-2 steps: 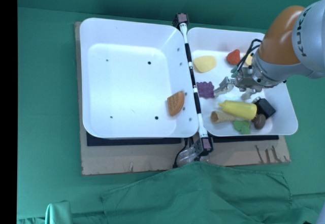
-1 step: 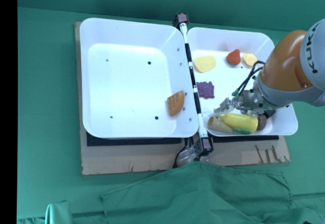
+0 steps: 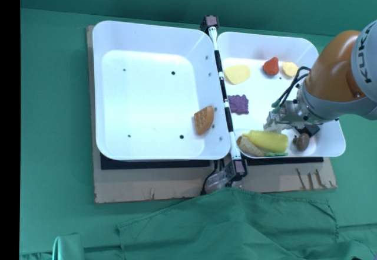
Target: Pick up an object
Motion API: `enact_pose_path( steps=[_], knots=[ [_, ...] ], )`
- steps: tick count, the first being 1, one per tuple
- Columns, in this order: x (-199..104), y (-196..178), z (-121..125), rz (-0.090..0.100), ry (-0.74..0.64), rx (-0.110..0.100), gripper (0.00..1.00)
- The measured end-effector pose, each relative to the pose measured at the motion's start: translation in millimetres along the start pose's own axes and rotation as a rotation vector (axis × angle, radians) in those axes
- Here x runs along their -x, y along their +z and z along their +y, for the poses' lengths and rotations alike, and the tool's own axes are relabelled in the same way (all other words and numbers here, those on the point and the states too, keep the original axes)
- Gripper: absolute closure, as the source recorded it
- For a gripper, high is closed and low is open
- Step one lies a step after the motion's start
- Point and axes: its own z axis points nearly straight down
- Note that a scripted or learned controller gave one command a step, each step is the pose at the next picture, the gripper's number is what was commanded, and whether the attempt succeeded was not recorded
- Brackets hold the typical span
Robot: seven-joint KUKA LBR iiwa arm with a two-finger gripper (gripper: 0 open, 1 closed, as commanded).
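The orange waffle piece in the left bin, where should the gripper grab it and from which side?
Grip the orange waffle piece across its narrow width, coming from above. It lies flat, alone, near the left bin's right wall, so set the fingers along that wall, not against it.

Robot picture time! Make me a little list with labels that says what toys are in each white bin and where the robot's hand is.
left bin: one orange waffle-like piece, near its right wall
right bin: pale yellow piece, red piece, small yellow piece, purple piece, yellow corn-like piece, tan piece, brown piece
gripper: low over the right bin, just above the yellow corn-like piece
holding anything: cannot tell
arm: reaches in from the right
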Motion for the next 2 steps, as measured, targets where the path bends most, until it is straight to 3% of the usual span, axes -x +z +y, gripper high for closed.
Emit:
enact_pose_path(
  steps=[1, 2],
  knots=[
    [-47.7, -85.9, 69.1, 0.008, -0.013, -0.013, 1.00],
    [-43.9, -81.2, 64.9, 0.008, -0.005, -0.026, 0.00]
  ],
)
